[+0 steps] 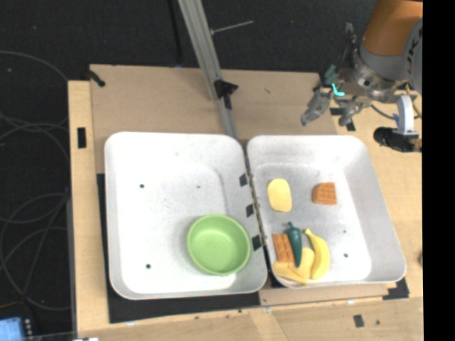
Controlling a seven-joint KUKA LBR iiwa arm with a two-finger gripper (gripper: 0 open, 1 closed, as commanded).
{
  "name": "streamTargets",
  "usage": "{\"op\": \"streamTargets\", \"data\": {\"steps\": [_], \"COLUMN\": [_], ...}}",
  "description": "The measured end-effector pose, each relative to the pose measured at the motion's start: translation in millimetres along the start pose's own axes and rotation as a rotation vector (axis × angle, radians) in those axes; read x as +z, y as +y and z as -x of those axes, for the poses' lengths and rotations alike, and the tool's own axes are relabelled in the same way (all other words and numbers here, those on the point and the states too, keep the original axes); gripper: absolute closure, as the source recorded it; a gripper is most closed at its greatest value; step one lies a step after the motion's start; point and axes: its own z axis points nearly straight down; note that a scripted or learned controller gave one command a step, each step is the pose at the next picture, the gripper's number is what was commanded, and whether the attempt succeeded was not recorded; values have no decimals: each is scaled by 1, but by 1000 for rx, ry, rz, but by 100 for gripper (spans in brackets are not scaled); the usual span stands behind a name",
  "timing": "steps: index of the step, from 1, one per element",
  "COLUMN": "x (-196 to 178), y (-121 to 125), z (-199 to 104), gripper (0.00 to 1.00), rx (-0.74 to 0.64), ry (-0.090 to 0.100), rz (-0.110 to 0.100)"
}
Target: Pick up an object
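While raised, arm [387, 41] hangs beyond right bin [370, 190].

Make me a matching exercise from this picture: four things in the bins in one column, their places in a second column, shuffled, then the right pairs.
Things:
1. green bowl
2. yellow oval piece
3. orange-brown block
4. banana

Places:
A. right bin, near its front edge, beside the dark green pepper
B. left bin, front right part
C. right bin, middle, on its right side
D. right bin, middle, close to the divider between the bins

Pairs: 1-B, 2-D, 3-C, 4-A
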Motion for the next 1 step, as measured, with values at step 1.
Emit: {"op": "streamTargets", "data": {"steps": [1], "x": [44], "y": [-6], "z": [5], "gripper": [0], "rx": [4], "ry": [0], "rz": [-3]}}
